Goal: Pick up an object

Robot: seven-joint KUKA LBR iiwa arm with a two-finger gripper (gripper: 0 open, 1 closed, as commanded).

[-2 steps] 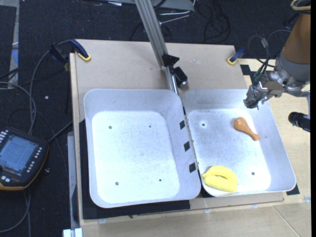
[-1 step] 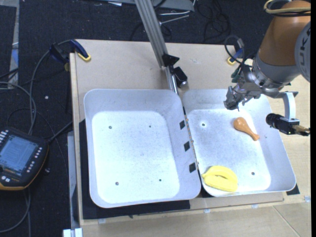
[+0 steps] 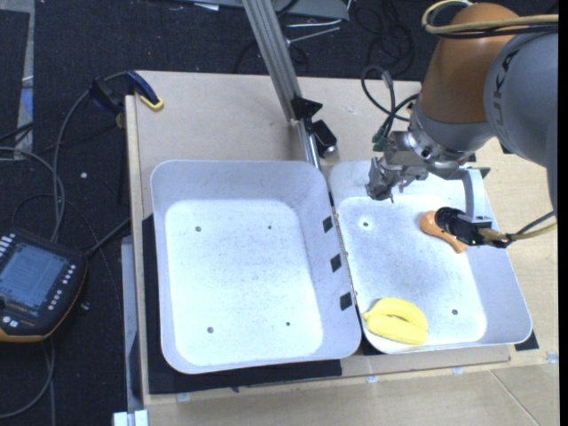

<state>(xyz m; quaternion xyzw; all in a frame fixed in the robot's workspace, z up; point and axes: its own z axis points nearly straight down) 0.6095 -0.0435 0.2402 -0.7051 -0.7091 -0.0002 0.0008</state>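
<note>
Wooden bench [image 3: 222, 114], two white bins [image 3: 240, 264]. Gripper [image 3: 383, 185] upper right, jaw state indiscernible; risks closing short of yellow object [image 3: 397, 320], lower right.

Arm [image 3: 510, 69]: grey cast housing with partial dark lettering on the shell, and a rounded orange band [image 3: 466, 56] on the side toward the right bin [image 3: 497, 327]. A thin yellowish cable loops over the top of the band. Below the band sits a grey wrist flange [image 3: 435, 149], with thin wires trailing off it on the side away from the housing. Gripper [image 3: 383, 185]: small, dark metal, boxy, at the flange's end over the bin's far rim.
</note>
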